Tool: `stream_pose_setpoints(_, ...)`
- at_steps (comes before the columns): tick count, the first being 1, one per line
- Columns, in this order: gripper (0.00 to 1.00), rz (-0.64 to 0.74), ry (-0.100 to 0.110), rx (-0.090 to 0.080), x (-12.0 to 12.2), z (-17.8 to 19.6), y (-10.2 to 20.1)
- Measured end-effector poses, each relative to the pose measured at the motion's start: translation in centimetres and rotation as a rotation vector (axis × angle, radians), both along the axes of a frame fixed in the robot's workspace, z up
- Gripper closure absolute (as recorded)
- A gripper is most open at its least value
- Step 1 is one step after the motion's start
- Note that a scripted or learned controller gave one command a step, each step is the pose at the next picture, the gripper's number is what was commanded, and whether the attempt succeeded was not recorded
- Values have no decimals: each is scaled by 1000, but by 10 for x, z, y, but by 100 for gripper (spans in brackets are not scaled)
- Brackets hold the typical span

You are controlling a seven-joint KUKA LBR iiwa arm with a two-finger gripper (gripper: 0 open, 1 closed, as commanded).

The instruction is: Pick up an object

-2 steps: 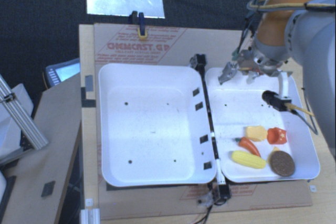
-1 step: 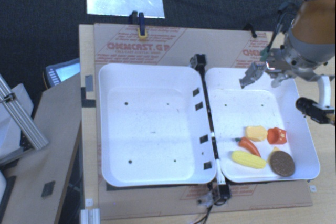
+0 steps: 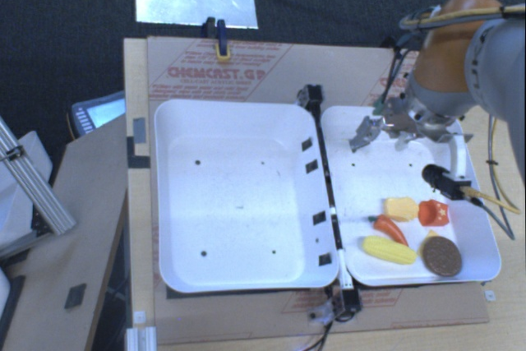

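You have two shallow white plastic bins side by side: the left bin [image 3: 238, 201] and the right bin [image 3: 362, 185]. In the right bin's near right corner lie five items, one of each: a pale yellow block [image 3: 402, 209], a red pepper-shaped piece [image 3: 434, 213], a slim orange-red chilli shape [image 3: 390, 230], a yellow corn cob [image 3: 389, 251] and a round brown disc [image 3: 442, 256]. They sit close together, the disc just beside the front rim. The brown board [image 3: 215, 71] under the bins reads "CHEMCAST GP" in red. The grey two-finger gripper [image 3: 380, 129] hangs over the far edge of the right bin, well apart from the items. Its fingers are too small and blurred for you to judge their spread; nothing shows between them. Open floor lies between gripper and items.
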State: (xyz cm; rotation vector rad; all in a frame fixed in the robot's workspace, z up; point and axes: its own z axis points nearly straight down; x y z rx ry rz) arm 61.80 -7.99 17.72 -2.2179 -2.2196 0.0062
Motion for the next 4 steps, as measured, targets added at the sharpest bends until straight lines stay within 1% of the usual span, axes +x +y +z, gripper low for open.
stream_pose_setpoints(1,0,-1,-8,0,-30,40,-11)
stream_pose_setpoints(2,0,5,-4,0,8,-81,-7)
stream_pose_setpoints(3,0,4,-14,-1,15,13,0)
stream_pose_setpoints(4,0,1,-11,-1,5,57,-6)
